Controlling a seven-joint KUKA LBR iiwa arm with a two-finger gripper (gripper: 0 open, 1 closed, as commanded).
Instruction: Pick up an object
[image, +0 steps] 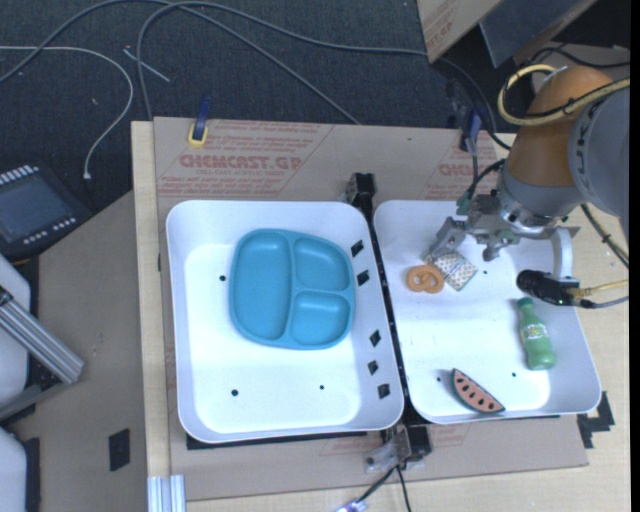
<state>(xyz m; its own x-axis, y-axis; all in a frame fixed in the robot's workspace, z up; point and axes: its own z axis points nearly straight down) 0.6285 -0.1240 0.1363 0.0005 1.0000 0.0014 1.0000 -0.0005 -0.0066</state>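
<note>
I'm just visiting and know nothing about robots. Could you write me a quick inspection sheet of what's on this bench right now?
Surface: cardboard-covered bench bearing a left bin and a right bin, both white.
Job's things: pretzel, checkered packet, green bottle, watermelon slice, all in the right bin.
Clutter: blue divided plate in the left bin.
Grippers: pincer over the right bin's far side, just above the packet; grip unclear.
Cables: white cables on the dark floor; yellow loop by the arm.
Surroundings: cardboard box beyond the bench.
</note>
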